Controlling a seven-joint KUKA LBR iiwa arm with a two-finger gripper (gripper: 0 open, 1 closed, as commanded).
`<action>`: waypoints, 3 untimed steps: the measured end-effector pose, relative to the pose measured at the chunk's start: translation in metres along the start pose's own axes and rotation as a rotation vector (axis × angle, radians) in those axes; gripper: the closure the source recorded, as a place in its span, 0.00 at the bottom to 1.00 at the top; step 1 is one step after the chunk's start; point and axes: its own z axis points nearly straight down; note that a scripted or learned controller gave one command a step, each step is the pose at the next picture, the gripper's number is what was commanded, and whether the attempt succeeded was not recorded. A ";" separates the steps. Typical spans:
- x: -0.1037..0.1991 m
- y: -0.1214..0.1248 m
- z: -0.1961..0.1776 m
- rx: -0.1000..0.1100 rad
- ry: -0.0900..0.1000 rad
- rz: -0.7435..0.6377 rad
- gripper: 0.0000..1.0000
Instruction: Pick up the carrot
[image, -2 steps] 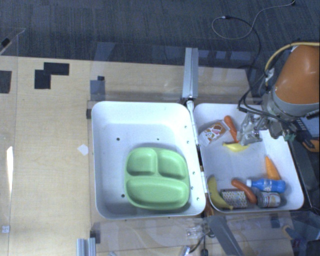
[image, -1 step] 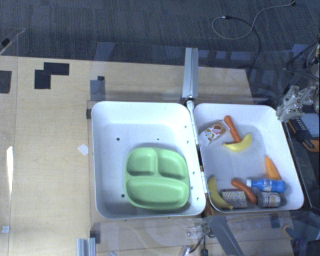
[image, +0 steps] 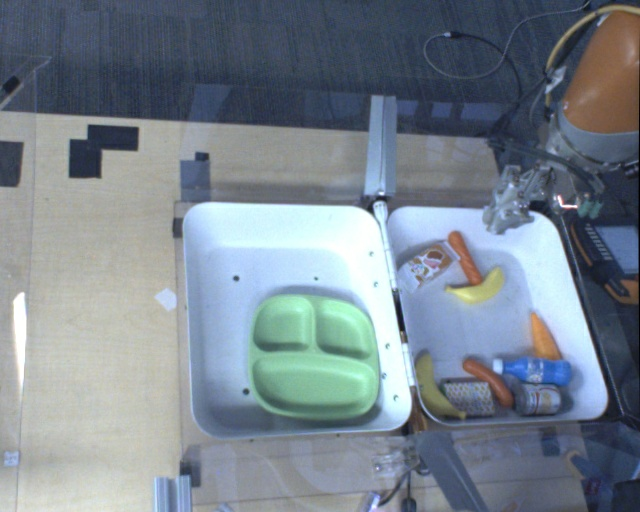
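Note:
The carrot is a short orange cone lying near the right wall of the right bin, just above a blue bottle. My gripper hangs over the bin's far rim, near its upper right corner. It is well up and to the left of the carrot, apart from it. Nothing shows in its grasp.
Also in the right bin are a snack packet, an orange-red sausage, a yellow banana, a second banana, a red sausage, a grey block and a can. The left bin holds a green divided plate.

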 end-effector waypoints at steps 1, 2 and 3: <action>0.009 -0.070 0.017 0.002 -0.001 0.137 1.00; 0.020 -0.067 0.146 0.002 -0.005 0.475 1.00; 0.017 -0.066 0.132 0.003 -0.017 0.470 1.00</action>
